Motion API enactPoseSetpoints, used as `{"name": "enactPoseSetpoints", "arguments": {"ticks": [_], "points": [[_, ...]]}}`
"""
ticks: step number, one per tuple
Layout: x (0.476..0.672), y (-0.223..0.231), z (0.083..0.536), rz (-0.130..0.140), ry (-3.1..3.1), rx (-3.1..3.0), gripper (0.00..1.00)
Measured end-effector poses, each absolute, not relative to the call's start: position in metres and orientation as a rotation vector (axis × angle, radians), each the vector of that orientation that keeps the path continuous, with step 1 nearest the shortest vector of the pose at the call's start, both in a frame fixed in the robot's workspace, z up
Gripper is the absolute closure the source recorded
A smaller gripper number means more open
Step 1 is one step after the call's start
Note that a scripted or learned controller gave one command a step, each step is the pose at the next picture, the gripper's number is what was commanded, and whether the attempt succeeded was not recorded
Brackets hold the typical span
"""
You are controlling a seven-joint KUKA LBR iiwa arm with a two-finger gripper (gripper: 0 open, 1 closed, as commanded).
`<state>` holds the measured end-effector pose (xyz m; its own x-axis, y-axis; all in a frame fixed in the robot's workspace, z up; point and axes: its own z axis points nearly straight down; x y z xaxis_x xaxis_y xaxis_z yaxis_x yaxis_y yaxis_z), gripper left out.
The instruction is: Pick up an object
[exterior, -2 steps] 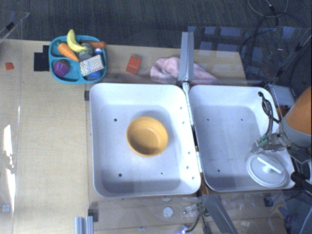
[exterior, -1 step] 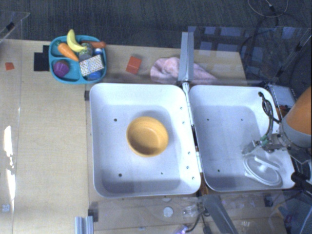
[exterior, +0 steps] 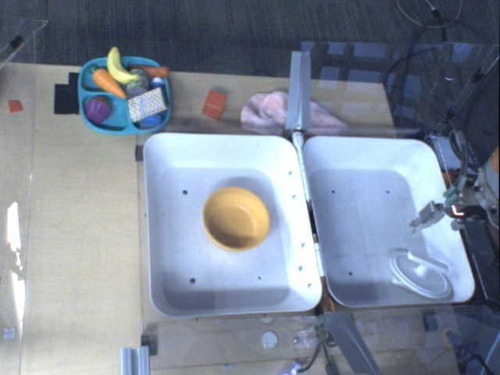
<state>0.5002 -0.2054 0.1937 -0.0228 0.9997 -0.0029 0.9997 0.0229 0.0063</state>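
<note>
Two white bins [exterior: 156, 209] sit on a tan bench [exterior: 70, 233]; jaws [exterior: 426, 216] state unclear.

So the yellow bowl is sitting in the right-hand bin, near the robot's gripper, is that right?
Not quite. The camera view shows the yellow bowl in the left bin, away from the gripper, which is over the right bin.
</note>
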Motion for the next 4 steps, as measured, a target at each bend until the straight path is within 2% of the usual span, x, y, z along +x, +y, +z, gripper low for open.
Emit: {"name": "enactPoseSetpoints", "arguments": {"ticks": [1, 2, 3, 4], "points": [[0.489, -0.206, 0.238, 0.003, 2.060, 2.363, 0.00], [0.488, -0.135, 0.197, 0.000, 1.752, 2.608, 0.00], [0.489, -0.184, 0.228, 0.002, 1.699, 2.638, 0.00], [0.501, -0.100, 0.206, 0.001, 1.497, 2.763, 0.00]]}}
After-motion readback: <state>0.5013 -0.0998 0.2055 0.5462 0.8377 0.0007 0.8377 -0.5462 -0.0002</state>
